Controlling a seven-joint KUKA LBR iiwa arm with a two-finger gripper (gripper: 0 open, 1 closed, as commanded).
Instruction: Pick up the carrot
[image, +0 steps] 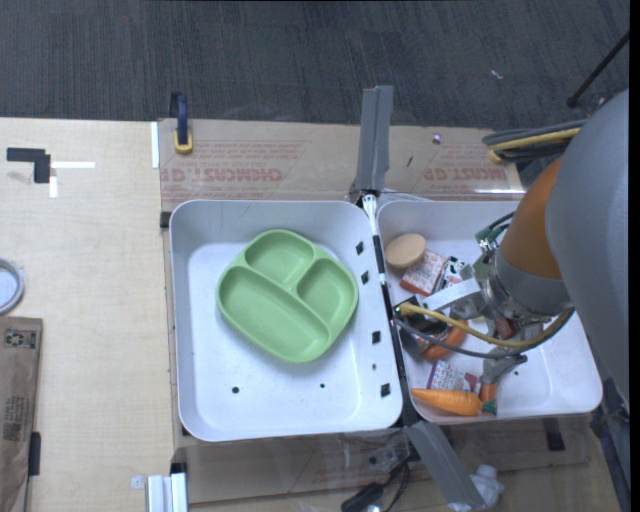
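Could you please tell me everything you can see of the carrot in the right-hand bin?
The carrot is orange, smooth and tapered, plastic-looking like a toy. It lies flat along the near edge of the right bin, pointed tip toward the left bin, its green stub end to the right. A small printed packet lies just behind it.

Arm (585, 220) cut off by right edge; upper body blurred. Gripper (478, 318) largely masked by wrist and yellow cable (470, 333). An orange item (440, 345) just beneath it is partly covered, identity unclear. Small packets (452, 377) near it: print too small to read. Right bin (560, 400) far side hidden behind arm.
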